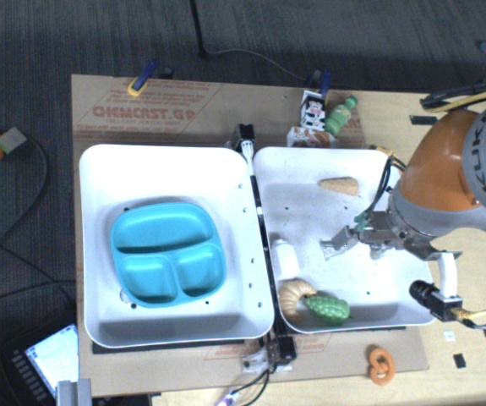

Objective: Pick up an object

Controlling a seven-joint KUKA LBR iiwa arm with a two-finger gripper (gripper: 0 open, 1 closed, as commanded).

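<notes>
The right bin (310, 163) holds a tan bread-like piece (340, 185) near its far side, a white cylinder (286, 256) by the divider, and a beige spiral shell-shaped toy (294, 293) touching a green bumpy toy (327, 309) at the near edge. The gripper (337, 244) hangs over the bin's middle, nothing between its fingers; how wide they stand I can't tell. In the left bin (99, 167) lies a blue divided tray (168, 252). An orange ring (381, 364) sits on the bench.
</notes>
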